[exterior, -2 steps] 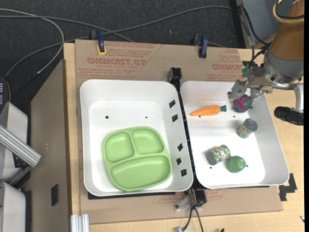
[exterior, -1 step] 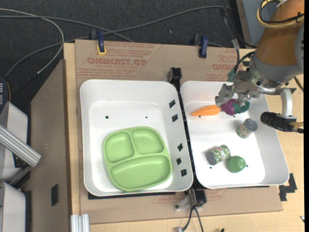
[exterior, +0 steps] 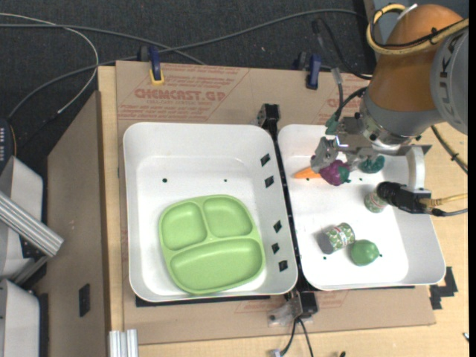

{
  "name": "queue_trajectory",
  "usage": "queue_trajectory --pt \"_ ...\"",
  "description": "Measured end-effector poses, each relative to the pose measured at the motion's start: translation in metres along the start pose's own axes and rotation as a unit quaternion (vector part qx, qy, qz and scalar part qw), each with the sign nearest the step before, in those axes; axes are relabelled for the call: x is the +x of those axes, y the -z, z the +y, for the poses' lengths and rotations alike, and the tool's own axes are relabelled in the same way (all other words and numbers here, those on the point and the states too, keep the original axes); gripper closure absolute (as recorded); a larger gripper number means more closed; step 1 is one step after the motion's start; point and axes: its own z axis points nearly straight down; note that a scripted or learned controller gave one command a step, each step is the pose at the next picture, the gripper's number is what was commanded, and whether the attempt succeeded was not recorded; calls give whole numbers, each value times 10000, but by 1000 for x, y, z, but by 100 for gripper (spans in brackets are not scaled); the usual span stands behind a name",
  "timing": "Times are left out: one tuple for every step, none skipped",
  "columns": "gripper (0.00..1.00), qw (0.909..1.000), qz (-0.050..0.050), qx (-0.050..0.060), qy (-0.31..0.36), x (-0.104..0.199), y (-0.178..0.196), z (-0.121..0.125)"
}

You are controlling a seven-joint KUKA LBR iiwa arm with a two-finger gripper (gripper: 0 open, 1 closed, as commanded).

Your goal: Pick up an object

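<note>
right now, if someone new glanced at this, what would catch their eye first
The grey arm's orange band looms at upper right, its gripper low over the right bin beside a purple toy. A green divided plate fills the left bin's near half.

Purple object (exterior: pixel 334 172): small, knobbly, in the right bin's upper half, touching the orange piece's right end.
Orange piece (exterior: pixel 306 174): carrot-like, tapered, lying flat, tip toward the divider between the bins.
Teal item (exterior: pixel 374 163): partly hidden under the arm; shape uncertain.
Patterned can (exterior: pixel 338 237): short cylinder, green-and-white print, on its side, lower middle of the right bin.
Green ball (exterior: pixel 364 253): round, apple-like, just beside the can's right.
Pale cylinder (exterior: pixel 376 201): small, near the right wall, possibly a second can.
</note>
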Motion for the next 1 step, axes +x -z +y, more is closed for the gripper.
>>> queue_trajectory --pt "100 10000 4 2 2 47 4 -31"
